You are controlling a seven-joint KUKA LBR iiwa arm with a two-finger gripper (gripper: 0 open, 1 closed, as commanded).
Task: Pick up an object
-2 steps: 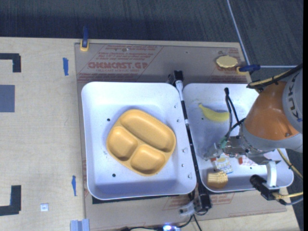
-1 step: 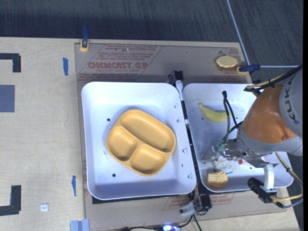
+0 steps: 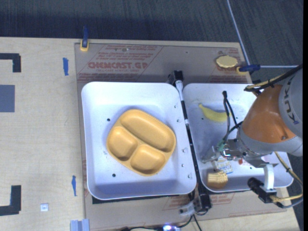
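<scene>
1. Two shallow white bins sit side by side on the tabletop (image 3: 38,143). The left bin (image 3: 96,129) holds a yellow tray (image 3: 140,142) with three hollows, lying near its middle.

2. The right bin (image 3: 202,124) holds the smaller things: a banana (image 3: 214,112) toward its far side, and a small tan block (image 3: 217,178) by its near edge, close to the wall shared with the left bin.

3. The arm (image 3: 269,124) reaches in over the right bin, and its orange band hides much of the bin's right half.

4. The pincer (image 3: 225,157) hangs low, just above and beside the tan block, with a small pale, crinkled thing (image 3: 222,166) right under it. This may be a wrapper or a scrap, but the view is too cluttered to name it.

5. Whether the pincer is wide, narrow or closed on anything cannot be told, since wires and the wrist cover its tips.

6. The step in hand looks like the reach down to a pick in the near-left corner of the right bin.

7. The next move calls for the tips to be centred over one thing only, either the block or the pale scrap, then a firm close and a straight lift clear of the bin wall.
</scene>
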